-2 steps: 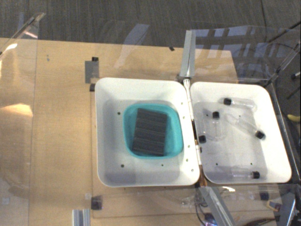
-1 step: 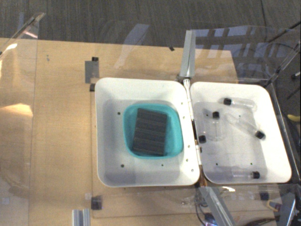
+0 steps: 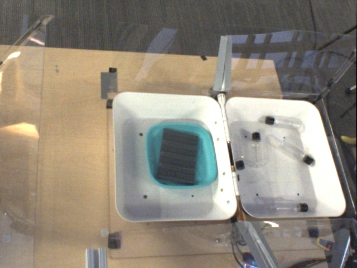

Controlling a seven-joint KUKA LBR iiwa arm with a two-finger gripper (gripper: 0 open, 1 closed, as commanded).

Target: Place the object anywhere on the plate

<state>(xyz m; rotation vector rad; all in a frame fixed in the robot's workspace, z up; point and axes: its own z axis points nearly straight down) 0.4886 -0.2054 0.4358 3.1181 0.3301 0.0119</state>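
Dark ribbed block (image 3: 178,158) already lies flat on teal plate (image 3: 207,162) at centre of left bin (image 3: 129,202), gripper state cannot be told; risk judged: a further grab could drag it off onto bin floor.

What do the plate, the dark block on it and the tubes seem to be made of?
Plate: probably plastic, teal, smooth with a soft sheen. Block: perhaps rubber or foam, dark, matte, ribbed. Tubes: clear plastic or glass, see-through, with black caps.
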